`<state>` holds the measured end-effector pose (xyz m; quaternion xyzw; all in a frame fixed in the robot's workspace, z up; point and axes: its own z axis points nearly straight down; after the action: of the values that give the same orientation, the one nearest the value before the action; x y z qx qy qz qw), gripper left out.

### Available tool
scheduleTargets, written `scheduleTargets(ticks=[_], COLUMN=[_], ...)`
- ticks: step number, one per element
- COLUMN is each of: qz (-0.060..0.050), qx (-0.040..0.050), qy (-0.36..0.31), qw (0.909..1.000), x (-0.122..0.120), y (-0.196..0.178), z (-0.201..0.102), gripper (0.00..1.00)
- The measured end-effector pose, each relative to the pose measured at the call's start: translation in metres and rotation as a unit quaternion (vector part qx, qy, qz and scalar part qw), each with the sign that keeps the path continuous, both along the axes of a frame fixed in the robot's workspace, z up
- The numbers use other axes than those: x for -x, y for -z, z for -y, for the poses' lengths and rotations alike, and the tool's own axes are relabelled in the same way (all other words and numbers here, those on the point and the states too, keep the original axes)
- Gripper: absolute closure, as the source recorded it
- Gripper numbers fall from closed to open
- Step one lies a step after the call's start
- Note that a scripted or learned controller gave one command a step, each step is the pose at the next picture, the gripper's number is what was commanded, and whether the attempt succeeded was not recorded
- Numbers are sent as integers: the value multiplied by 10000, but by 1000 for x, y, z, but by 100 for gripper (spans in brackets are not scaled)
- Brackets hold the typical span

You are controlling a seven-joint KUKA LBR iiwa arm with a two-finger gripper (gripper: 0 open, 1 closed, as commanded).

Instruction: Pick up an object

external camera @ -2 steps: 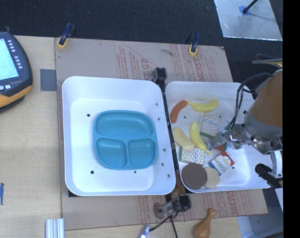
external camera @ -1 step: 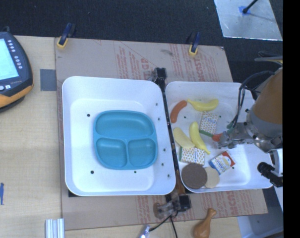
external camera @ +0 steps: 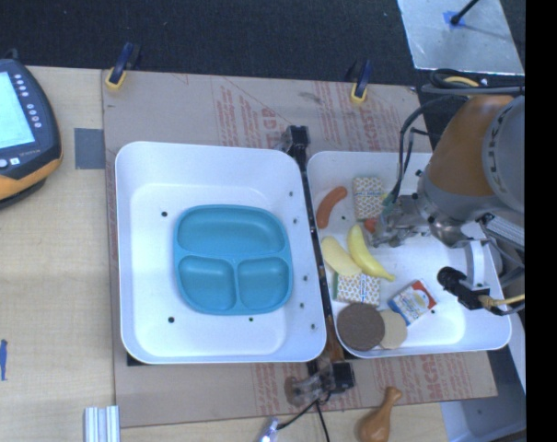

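Note:
The right bin (external camera: 444, 339) holds several small items: an orange sausage (external camera: 330, 205), a patterned cracker packet (external camera: 367, 194), two yellow bananas (external camera: 365, 253), a second packet (external camera: 358, 288), a brown round cookie (external camera: 360, 326) and a small blue-and-red carton (external camera: 411, 301). My gripper (external camera: 386, 228) is low in this bin, just right of the bananas and below the upper packet. The wrist body hides its fingertips, and nothing shows between them.
The left bin (external camera: 145, 168) carries a blue divided plate (external camera: 233, 258). A teach pendant (external camera: 11, 127) lies at the far left of the bench. A wooden drumstick toy (external camera: 379, 417) rests outside the bins at the front. Cables hang beside the arm at right.

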<state>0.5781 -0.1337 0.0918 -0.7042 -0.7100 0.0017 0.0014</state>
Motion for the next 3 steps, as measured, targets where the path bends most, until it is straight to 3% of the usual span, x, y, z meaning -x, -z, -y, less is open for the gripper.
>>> scheduleTargets(ticks=[1,2,3], qz=[-2,7,-5], qx=[3,-5,4], qy=[3,21,5], qw=[10000,10000,10000], x=[0,-35,-11], y=[0,0,0], z=[1,-12,-37], gripper=[0,0,0])
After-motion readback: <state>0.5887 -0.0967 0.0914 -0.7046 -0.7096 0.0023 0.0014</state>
